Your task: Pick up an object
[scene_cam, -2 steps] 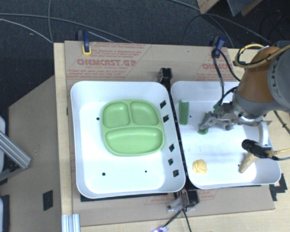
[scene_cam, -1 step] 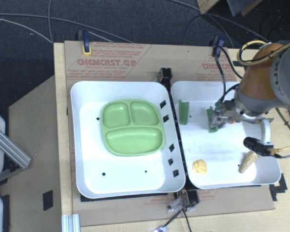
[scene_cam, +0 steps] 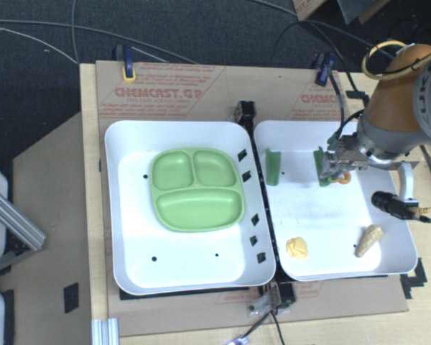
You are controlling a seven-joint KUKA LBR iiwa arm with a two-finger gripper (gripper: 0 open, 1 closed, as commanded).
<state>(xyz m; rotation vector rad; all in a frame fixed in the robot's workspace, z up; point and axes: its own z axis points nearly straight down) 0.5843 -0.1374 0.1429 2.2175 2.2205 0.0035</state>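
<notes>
My gripper (scene_cam: 335, 167) hangs low over the back right part of the right bin (scene_cam: 323, 214). Against its left side stands a small green piece (scene_cam: 321, 167), and a small orange object (scene_cam: 343, 179) peeks out at its lower right; the gripper hides part of both. Further left, near the bin's left wall, lies a green oblong block (scene_cam: 273, 167). A yellow lumpy object (scene_cam: 297, 247) rests near the front of the bin. To its right lies a beige corn-like piece (scene_cam: 368, 240).
The left bin (scene_cam: 129, 214) holds a green divided plate (scene_cam: 197, 190). A black divider with clips (scene_cam: 253, 185) runs between the bins. The arm's black cable fitting (scene_cam: 394, 205) overhangs the right bin's right edge. Cables trail behind the bench.
</notes>
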